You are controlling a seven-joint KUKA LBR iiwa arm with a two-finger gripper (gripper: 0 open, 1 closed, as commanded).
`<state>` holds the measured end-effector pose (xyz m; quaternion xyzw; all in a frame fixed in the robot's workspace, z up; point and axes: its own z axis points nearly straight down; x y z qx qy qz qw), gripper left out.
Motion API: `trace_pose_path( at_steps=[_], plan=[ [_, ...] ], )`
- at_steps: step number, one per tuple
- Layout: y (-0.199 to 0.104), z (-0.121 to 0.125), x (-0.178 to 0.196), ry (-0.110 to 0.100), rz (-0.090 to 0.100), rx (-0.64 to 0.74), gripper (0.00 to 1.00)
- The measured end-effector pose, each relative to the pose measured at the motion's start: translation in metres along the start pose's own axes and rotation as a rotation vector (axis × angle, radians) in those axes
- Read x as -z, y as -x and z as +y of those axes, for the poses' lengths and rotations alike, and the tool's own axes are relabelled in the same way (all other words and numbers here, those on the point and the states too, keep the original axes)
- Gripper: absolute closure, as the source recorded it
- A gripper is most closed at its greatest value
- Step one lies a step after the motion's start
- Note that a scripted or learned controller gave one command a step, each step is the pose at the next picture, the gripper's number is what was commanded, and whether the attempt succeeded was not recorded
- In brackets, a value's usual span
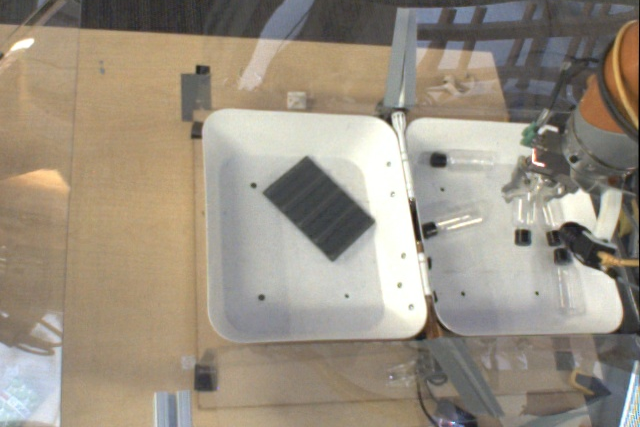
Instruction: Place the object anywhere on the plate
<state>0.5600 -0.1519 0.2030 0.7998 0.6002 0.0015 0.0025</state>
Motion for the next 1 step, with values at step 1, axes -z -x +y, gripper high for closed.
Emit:
trace_pose_path(
  at_steps=[1],
  plan=[
    [0.0026,-0.0302,0.0557,0.0,0.001,-0.081,1.0]
  ],
)
